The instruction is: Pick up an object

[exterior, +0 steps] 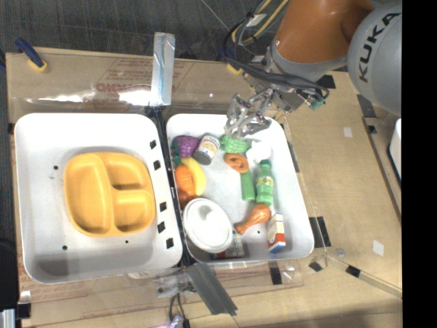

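Pincer (244, 120) over far edge of right bin (295, 183), fingers parted, nothing between them. Green toy (235, 144) just below pincer, inside right bin. Orange pretzel-like piece (237, 161) beside it. Green bottle (264, 182) toward bin's right side. Small tin (207, 147) and purple grapes (184, 145) at bin's far left. White bowl (207, 224) at near left. Drumstick (253, 218) near bowl. Yellow divided tray (109, 192) in left bin (34, 183).

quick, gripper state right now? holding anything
Gripper: hovering over the far edge of the right white bin, above the small green toy; open or shut cannot be told, nothing visibly held.
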{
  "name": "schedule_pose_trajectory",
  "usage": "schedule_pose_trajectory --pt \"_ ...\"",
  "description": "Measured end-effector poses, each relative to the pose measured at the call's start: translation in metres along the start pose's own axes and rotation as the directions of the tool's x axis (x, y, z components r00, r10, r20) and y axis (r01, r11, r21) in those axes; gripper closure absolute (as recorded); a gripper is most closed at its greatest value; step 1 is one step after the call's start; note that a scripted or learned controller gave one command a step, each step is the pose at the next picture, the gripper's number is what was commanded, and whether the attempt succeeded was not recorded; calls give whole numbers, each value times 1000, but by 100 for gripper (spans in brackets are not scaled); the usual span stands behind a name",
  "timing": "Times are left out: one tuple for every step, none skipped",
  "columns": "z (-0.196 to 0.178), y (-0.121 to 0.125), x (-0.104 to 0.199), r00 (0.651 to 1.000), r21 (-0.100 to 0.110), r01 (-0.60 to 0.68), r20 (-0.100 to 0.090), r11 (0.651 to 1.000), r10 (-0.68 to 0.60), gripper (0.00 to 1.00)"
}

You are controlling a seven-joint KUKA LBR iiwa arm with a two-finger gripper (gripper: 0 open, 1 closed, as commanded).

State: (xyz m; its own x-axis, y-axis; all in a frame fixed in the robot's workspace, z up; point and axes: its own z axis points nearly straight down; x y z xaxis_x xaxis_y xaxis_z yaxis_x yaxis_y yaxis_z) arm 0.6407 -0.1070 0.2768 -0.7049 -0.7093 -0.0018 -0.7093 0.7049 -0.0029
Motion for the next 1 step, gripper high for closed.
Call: schedule_pose_trajectory --pt "-9 -54 30 993 2 121 1 993 -121 100"
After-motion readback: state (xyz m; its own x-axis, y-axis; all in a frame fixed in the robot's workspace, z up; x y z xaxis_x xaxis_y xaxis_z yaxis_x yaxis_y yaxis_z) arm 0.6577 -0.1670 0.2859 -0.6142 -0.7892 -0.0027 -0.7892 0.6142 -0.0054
